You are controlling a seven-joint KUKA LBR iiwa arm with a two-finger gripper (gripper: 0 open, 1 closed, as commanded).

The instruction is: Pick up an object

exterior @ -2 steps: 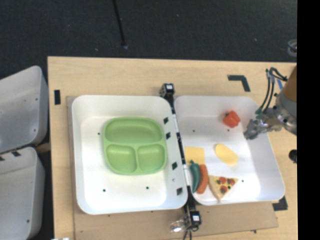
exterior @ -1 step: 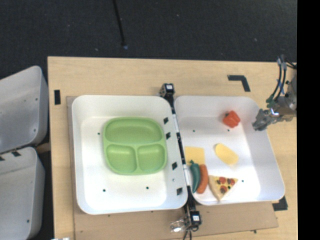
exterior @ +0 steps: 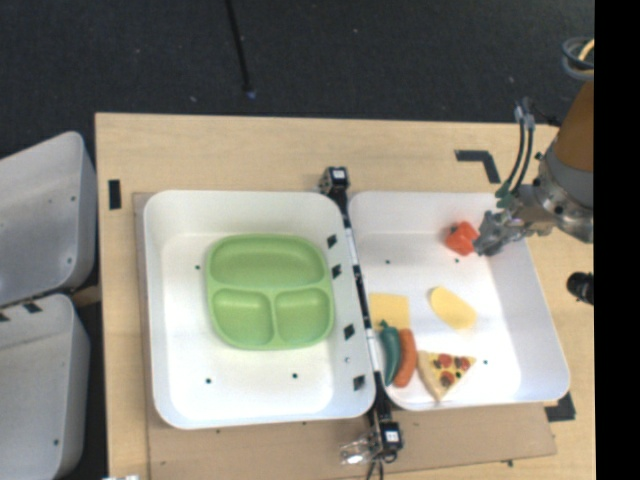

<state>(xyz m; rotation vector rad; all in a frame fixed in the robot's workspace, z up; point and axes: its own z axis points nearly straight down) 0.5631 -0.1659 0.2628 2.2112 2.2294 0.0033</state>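
Operator, on your left the left bin [exterior: 160, 368] carried one thing, a green divided plate [exterior: 269, 291], three compartments, lying flat near the bin's middle. A row of black clips ran down the seam where the two bins met.

Crossing into the right bin [exterior: 540, 353], you had a cluster along the near-left side: a yellow square slice [exterior: 390, 310] just inside the seam, and below it a green and orange-red chili pepper [exterior: 398, 353] lying lengthwise against the bin's left wall. Right beside the pepper sat a toy pizza wedge [exterior: 443, 372], its point aimed toward the front edge. Above the pizza, apart from it, a pale yellow oval piece [exterior: 453, 308] lay on the bin floor.

Further back you had a small red-orange object [exterior: 461, 238], resting on the bin floor near the far right part. The gripper [exterior: 490, 236] was down at that spot, its tip touching or just beside the object's right side (too dark and blurred there to tell how its grip stood, or whether the object was actually between them). The grey arm [exterior: 565, 193] came in from the right, its orange band above the wrist.
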